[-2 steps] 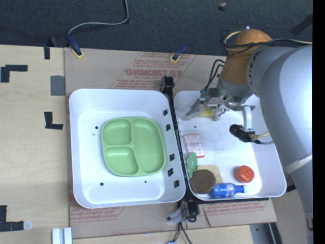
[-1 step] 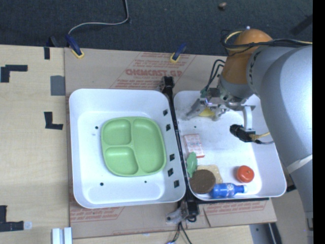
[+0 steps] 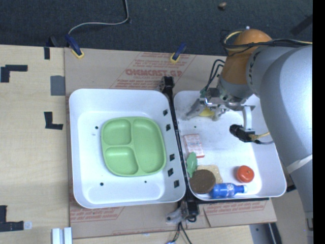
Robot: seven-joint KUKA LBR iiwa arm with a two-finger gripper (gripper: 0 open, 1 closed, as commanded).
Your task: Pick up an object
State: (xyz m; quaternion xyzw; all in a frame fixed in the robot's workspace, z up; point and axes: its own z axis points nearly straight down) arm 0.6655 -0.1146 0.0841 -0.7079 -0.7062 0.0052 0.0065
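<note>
My gripper (image 3: 204, 109) is low over the far end of the right bin (image 3: 269, 161), its two fingers spread apart. A small yellow object (image 3: 207, 113) lies on the bin floor between the fingertips, partly hidden by them; I see no grip on it. Nearer the camera in the same bin lie a white-and-pink packet (image 3: 193, 145), a green piece (image 3: 191, 163), a brown disc (image 3: 203, 181) on a tan square, a blue bottle (image 3: 227, 190) on its side and an orange-red round object (image 3: 245, 174).
The left bin (image 3: 84, 136) holds a light green divided plate (image 3: 133, 146). A black clip and cable (image 3: 241, 132) hang from the arm over the right bin's middle. The grey arm covers that bin's right side. Black clamps join the bins along the shared wall (image 3: 171, 131).
</note>
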